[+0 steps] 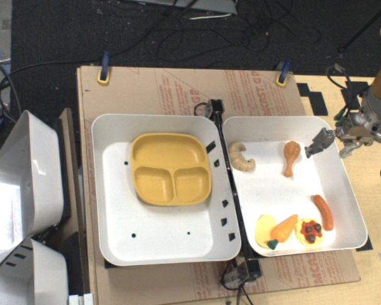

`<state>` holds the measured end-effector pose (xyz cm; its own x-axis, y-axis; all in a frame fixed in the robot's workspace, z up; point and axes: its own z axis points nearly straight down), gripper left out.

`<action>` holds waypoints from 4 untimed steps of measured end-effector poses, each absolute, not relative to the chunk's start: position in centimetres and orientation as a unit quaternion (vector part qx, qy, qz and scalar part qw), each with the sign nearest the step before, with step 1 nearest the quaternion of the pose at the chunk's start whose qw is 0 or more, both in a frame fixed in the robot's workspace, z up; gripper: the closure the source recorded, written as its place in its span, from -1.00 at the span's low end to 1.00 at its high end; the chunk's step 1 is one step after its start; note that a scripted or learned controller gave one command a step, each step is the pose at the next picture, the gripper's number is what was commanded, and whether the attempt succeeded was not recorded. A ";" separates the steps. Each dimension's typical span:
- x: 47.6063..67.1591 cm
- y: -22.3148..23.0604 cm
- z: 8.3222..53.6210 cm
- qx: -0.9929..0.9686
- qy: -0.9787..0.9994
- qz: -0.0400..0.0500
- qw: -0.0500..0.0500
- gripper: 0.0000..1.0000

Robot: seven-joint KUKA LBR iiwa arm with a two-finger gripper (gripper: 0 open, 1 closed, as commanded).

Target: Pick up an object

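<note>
gripper (335, 142) perhaps open, over right bin (350, 189) rim

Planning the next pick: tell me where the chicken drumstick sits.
The chicken drumstick lies in the upper part of the right bin, right of the croissant and just left of the end effector.

Brown bench (178, 91) — two white bins (108, 189) (349, 189) side by side

the arm (380, 100) is cut off by the frame's right edge. the gripper (335, 142) shows partly, its finger state unclear. the small dark-and-red item (311, 230) at lower right is too small to identify.
</note>
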<state>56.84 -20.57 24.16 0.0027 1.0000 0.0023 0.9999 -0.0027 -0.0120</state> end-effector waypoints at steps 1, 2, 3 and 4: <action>57.1 -20.5 24.9 -0.707 -0.707 0.000 0.000 -1.00; 57.9 -20.3 20.2 -0.707 -0.708 0.001 0.001 -1.00; 57.7 -19.8 15.8 -0.707 -0.707 0.001 0.002 -1.00; 58.2 -19.2 11.1 -0.706 -0.708 0.001 0.002 -1.00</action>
